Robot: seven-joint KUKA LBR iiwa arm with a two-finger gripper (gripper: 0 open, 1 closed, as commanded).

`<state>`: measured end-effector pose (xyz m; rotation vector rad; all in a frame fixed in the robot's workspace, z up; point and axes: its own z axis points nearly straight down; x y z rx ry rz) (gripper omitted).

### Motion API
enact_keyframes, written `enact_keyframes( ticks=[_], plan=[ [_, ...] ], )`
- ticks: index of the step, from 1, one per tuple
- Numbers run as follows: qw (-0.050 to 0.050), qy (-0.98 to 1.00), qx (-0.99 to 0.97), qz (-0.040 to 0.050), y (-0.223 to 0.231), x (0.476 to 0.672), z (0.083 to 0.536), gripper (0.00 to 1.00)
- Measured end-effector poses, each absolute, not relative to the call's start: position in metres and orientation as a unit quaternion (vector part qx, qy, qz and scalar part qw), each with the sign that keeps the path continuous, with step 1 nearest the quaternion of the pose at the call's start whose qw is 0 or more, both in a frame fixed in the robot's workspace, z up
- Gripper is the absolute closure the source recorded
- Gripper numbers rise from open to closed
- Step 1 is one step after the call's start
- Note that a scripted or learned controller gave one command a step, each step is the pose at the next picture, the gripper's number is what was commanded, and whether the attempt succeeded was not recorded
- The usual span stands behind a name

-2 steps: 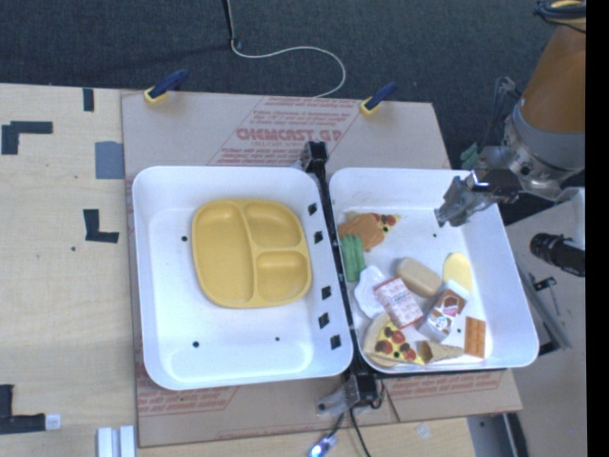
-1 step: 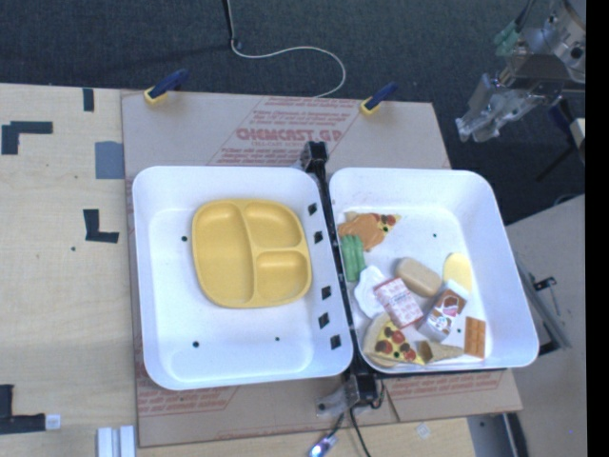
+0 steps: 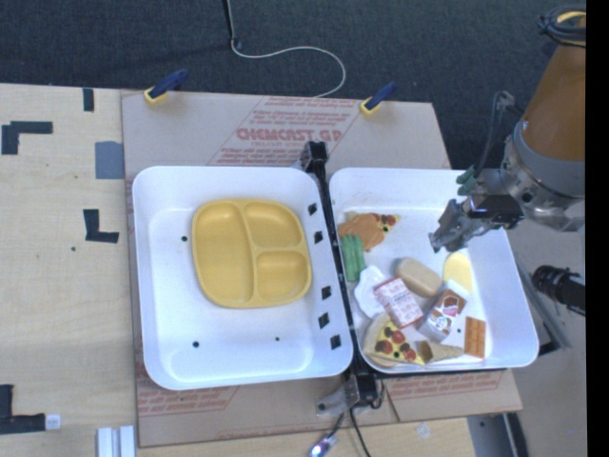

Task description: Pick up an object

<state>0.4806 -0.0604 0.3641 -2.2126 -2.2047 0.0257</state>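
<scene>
Gripper is hovering over the right bin, upper right part; can't tell its state from this angle, nothing visibly in its grip. Just below it a pale yellow piece is lying on the bin floor. Beyond it toy food is sitting in a cluster: bread roll, pizza slice, green pod. Left bin is holding a yellow divided plate.

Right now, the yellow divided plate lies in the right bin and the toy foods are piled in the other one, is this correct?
Not quite. The camera view shows the yellow divided plate lying in the left bin, not the right one. The toy foods are piled in the other one, the right bin.
</scene>
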Motion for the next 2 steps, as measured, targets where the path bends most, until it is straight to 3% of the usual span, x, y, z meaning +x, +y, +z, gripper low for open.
enact_keyframes(
  ticks=[1,2],
  plan=[
    [0.002,-0.711,-0.703,0.0019,0.037,0.485,0.382,1.00],
    [0.000,-0.708,-0.706,0.0010,0.051,0.485,0.426,1.00]
  ],
)
